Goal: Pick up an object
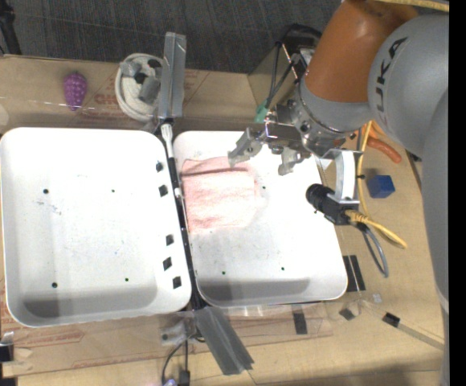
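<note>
A pale pink cloth (pixel 219 191) lies flat in the left half of the right bin (pixel 297 272), close to the divider between the bins. My gripper (pixel 264 156) hangs over the bin's back part, just off the cloth's upper right corner. Its two fingers stand spread apart, the left fingertip (pixel 239 154) at the cloth's back edge and the right one over bare bin floor. Nothing is between them.
The left bin (pixel 80 223) lies beside it. A purple grape-like toy (pixel 75 89) and a white coil of cord (pixel 139 83) lie on the cardboard behind the bins. A blue block (pixel 381 185) and pliers (pixel 378 232) lie right of the right bin.
</note>
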{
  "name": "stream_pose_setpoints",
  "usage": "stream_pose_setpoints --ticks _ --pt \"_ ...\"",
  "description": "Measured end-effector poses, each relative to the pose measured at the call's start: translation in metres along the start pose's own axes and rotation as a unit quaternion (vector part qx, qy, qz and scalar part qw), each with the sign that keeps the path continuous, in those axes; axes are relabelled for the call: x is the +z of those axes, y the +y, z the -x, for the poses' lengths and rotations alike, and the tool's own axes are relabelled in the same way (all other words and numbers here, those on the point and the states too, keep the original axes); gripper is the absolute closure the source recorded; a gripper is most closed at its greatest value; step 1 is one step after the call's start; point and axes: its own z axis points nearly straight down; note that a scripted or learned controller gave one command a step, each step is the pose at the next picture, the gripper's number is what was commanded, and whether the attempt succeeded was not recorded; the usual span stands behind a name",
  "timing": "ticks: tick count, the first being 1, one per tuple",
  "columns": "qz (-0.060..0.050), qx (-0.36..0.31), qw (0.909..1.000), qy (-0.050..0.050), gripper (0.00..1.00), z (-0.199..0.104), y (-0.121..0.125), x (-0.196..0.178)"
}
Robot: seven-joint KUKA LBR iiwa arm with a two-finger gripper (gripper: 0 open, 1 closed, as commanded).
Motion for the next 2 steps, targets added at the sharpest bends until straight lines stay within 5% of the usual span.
stream_pose_setpoints --ticks 1,2 --pt "0.0 -0.09 0.996 0.0 0.0 0.041 0.051 0.038" --pt "0.0 -0.17 0.9855 0.0 0.0 0.042 0.102 0.083"
